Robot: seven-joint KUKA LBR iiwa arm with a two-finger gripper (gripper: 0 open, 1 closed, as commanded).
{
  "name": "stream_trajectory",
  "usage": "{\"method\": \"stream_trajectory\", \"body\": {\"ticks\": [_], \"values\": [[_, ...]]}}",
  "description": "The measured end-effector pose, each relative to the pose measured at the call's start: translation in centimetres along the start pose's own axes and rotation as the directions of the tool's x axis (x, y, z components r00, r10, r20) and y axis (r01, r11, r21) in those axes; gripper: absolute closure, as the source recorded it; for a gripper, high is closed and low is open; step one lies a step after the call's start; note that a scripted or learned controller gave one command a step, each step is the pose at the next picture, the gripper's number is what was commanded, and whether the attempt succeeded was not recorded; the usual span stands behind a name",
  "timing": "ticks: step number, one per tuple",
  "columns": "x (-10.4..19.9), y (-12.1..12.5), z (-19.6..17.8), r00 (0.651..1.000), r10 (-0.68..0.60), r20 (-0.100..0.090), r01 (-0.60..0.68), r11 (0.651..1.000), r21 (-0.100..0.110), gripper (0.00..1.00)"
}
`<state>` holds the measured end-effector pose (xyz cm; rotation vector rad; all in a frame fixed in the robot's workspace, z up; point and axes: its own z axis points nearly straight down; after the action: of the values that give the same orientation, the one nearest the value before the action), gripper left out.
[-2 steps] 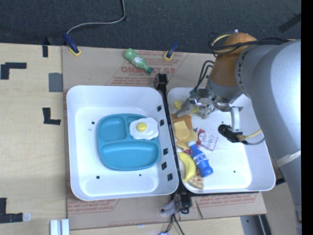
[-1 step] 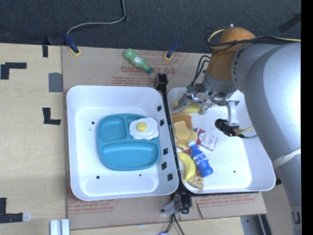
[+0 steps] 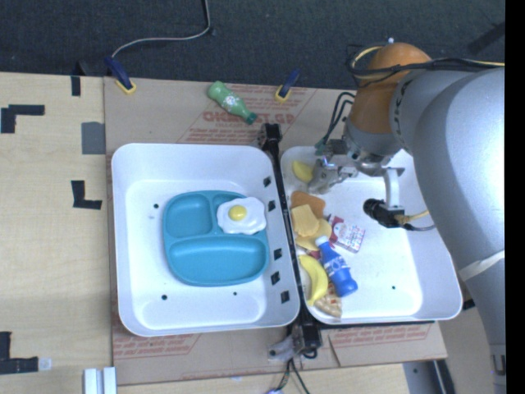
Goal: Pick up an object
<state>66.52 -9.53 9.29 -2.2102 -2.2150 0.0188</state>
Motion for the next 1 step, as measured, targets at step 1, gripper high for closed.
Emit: {"method": "stream_trajectory", "body": {"ticks": [1], "values": [[-0.02,0.04,-0.04,1.0,0.0,0.001,0.0,1.0,-0.002,0.0]]}}
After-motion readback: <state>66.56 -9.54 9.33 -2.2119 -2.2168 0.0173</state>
